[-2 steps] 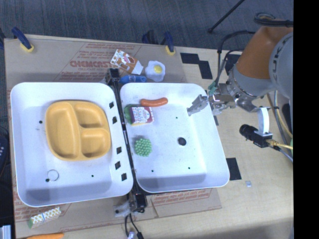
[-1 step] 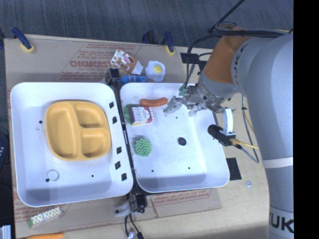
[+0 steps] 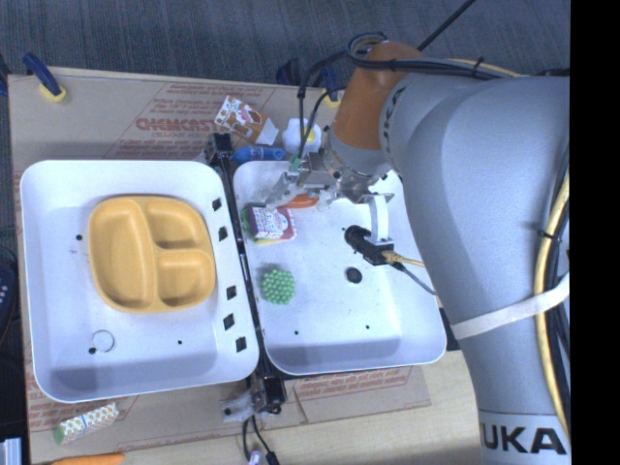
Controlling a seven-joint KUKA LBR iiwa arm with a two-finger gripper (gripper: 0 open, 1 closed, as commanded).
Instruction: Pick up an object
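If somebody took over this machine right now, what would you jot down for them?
Gripper: down at the far end of the right bin, just by a small orange object; no hold on it can be made out.
Also in the right bin: a snack packet, a green bumpy ball, a small black disc.
Left bin: a yellow divided plate.
Done: nothing visibly lifted.
Left: grasp one object, likely the orange one, and raise it.
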